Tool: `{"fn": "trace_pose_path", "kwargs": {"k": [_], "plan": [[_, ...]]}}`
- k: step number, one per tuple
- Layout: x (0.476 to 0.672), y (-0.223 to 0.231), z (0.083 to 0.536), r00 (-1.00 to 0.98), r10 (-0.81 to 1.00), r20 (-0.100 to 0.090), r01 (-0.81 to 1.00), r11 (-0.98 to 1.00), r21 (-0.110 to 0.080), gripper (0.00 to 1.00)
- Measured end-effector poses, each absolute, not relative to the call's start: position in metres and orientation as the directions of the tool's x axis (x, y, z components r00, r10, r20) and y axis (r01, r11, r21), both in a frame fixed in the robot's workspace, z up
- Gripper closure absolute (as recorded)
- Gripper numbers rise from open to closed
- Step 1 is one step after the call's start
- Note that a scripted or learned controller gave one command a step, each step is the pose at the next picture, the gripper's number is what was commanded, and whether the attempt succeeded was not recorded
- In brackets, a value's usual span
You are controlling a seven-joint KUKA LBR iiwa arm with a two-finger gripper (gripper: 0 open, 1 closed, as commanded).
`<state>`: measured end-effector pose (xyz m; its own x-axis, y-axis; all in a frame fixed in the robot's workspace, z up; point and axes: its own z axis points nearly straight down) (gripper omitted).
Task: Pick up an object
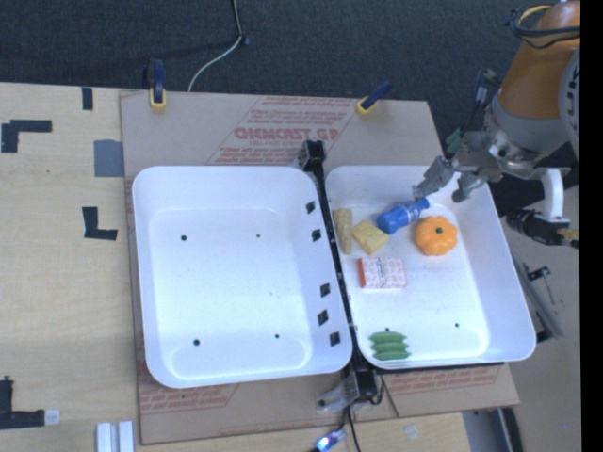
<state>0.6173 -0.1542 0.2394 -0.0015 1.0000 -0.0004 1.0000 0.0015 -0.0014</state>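
Note:
The right bin [499, 299] holds several small things. A blue bottle [400, 217] lies beside an orange fruit [435, 235], with a yellow block [369, 238] and a pale yellow cob [343, 230] to their left. A red and white box [382, 273] lies mid-bin, and a green pod [389, 345] rests near the front wall. My gripper [438, 194] hangs over the bin's far right part, just above the bottle and the orange. Its fingers are spread open with nothing between them. The left fingertip is close to the bottle's cap end.
The left bin [151, 252] sits alongside, split from the right one by a black divider [325, 252]. Both rest on a cardboard sheet [273, 130] held by clamps [155, 83] at the back. The arm [537, 83] comes in from the upper right.

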Motion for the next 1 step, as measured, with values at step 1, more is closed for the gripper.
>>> {"fn": "trace_pose_path", "kwargs": {"k": [1], "plan": [[0.6403,-0.1703,0.4056,-0.003,1.000,-0.007,1.000,0.003,0.019,0.00]]}}
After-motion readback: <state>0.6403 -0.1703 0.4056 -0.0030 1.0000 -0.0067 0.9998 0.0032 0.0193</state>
